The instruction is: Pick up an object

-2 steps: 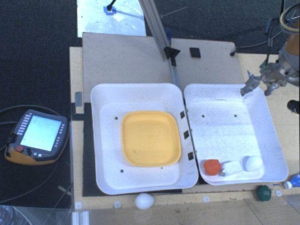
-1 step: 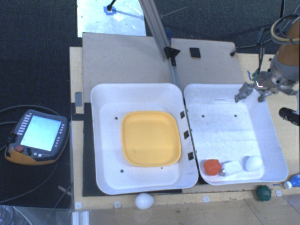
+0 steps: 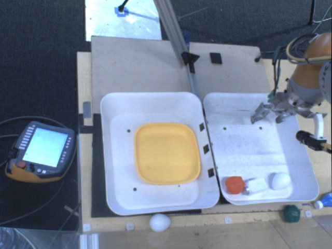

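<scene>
No lettering I can make out anywhere, not on the arm, the bins or the pendant screen, so on to the count. Two white bins side by side: the left bin [image 3: 111, 139] carries one yellow plate [image 3: 167, 153], square with rounded corners, lying flat in its middle. Taking that plate as the marker, the right bin [image 3: 290, 149] sits just to its right, across the seam where the two rims meet.

In the right bin, three loose things, all along the near edge and lower right of the plate: one red-orange ball [image 3: 234, 184] closest to the plate, one small white block [image 3: 257, 185] just beside it, one white egg-shaped piece [image 3: 280, 181] further right again. They sit in a row, the ball and the block about touching.

The gripper [image 3: 270, 113] hangs over the far right part of the right bin, well up and right of the plate and well apart from those three things. Its two grey fingers [image 3: 258, 114] look spread apart, nothing between them. One arm [image 3: 311, 69], orange at the wrist, coming in from the right.

Outside the bins: one white egg [image 3: 160, 222] on the bench just below the plate's bin, one dark green ball [image 3: 291, 213] off to the lower right, and one teach pendant [image 3: 39, 150] far left of the plate, on the dark floor.
</scene>
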Robot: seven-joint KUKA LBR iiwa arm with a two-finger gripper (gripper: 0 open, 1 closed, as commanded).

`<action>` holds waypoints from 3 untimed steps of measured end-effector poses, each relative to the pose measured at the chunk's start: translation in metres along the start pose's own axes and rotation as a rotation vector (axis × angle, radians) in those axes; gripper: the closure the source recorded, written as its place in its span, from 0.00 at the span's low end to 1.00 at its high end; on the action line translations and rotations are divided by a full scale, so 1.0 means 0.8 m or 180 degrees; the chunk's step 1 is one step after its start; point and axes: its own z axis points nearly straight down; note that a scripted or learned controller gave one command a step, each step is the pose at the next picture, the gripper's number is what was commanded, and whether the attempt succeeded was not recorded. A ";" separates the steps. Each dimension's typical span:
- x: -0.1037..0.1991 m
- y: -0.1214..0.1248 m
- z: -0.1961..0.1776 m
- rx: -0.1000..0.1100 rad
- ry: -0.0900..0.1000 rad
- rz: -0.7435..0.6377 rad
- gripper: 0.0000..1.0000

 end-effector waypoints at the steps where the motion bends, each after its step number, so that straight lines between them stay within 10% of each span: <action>1: -0.001 0.002 -0.018 -0.0021 -0.0007 -0.0003 1.00; 3: 0.000 0.011 -0.117 -0.0021 -0.0005 -0.0001 1.00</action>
